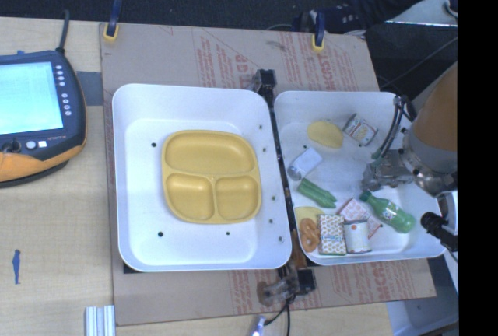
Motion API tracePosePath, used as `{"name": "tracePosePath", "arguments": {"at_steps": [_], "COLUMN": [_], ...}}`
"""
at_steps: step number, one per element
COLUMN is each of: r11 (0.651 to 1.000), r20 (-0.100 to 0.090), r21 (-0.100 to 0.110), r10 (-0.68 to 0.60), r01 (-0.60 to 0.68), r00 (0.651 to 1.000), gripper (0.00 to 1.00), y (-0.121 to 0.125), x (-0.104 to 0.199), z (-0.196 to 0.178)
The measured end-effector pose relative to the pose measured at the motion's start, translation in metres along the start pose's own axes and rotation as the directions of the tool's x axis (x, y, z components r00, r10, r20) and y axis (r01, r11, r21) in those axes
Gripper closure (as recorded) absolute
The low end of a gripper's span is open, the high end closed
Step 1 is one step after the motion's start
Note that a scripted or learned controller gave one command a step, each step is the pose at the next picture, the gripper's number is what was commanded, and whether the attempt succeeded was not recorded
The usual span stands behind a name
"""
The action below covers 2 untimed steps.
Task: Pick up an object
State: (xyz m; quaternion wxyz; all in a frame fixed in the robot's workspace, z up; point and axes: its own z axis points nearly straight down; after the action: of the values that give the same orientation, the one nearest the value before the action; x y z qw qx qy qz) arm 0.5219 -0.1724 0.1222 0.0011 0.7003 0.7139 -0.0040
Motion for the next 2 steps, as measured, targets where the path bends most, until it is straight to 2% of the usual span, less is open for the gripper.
{"name": "tracePosePath", "arguments": {"at_steps": [1, 2], "r11": [1.000, 1.000], "r20": [0.000, -0.008], "r21": [0.000, -0.002], "r10": [0.000, 0.016], "r01": [0.000, -0.016], "r00": [1.000, 1.000], "gripper": [0.00, 0.00], "y": [0.000, 0.105], "x": [0.000, 0.007], "z": [0.000, 0.015]}}
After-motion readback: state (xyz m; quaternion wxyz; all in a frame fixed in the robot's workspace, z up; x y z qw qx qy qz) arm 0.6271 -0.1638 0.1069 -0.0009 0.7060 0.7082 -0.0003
